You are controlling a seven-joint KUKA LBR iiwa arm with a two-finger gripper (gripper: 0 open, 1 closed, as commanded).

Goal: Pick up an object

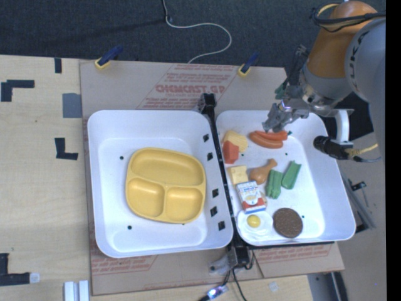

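Camera view: two shallow white bins sit side by side on a cardboard-covered bench, seen from above.
Gripper (276, 123): at the far edge of the right bin (326, 196), directly over the hot dog; whether its fingers are spread or pressed together cannot be told.
Hot dog (269, 139): one, lying flat near the far wall of the right bin, its long axis running left to right with a slight downward tilt to the right.
Right bin, other toy food: one cheese wedge (235, 138), one red slice (230, 151), one drumstick (262, 169), two green pieces (282, 177) side by side, one yellow block (239, 175), one small carton (251, 196), one fried egg (254, 222), one brown patty (287, 222).
Left bin (106, 187): one yellow divided tray (165, 184) with three compartments, lying in the middle.
Arm (341, 49): grey with an orange band, reaching in from the right.
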